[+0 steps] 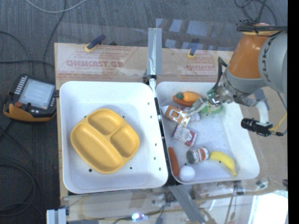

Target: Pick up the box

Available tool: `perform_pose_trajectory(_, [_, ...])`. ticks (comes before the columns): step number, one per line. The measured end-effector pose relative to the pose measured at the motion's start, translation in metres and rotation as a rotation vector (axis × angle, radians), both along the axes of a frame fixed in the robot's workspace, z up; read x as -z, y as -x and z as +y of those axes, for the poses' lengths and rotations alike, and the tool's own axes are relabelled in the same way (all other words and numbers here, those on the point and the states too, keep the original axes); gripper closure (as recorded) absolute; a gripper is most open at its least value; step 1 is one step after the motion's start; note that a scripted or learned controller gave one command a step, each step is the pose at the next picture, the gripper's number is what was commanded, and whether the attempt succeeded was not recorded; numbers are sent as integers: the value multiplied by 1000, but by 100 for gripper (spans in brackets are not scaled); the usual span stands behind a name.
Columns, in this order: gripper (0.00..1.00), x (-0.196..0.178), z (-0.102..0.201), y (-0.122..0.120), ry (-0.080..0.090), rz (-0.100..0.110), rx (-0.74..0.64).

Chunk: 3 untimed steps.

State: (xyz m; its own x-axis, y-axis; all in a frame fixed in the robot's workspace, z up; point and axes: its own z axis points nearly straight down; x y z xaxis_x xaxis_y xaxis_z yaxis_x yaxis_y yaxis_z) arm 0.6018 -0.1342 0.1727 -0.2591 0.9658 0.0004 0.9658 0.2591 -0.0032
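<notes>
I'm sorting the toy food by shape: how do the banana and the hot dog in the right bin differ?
The banana is yellow and curved; the hot dog is red-brown and straight. The banana lies near the bin's front right corner, the hot dog along its left wall. Both lie flat in the right bin.

Robotics lab or test cell. Evidence: grey carpet with loose cables (56, 6) upper left, teach pendant (32, 98) on the floor at left, plywood bench (112, 62) clamped at its top edge, aluminium framing (154, 50).

Dark grey carpet floor (93, 27) with loose cables (56, 6), a teach pendant (30, 98) beside the wooden bench (103, 62).
</notes>
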Motion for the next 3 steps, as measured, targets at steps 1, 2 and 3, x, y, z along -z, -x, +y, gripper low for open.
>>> perform_pose_trajectory(1, [0,67,14,5,5,-24,11])
perform_pose_trajectory(2, [0,76,-27,-25,-4,-16,210])
perform_pose_trajectory(3, [100,65,-27,-26,0,-16,209])
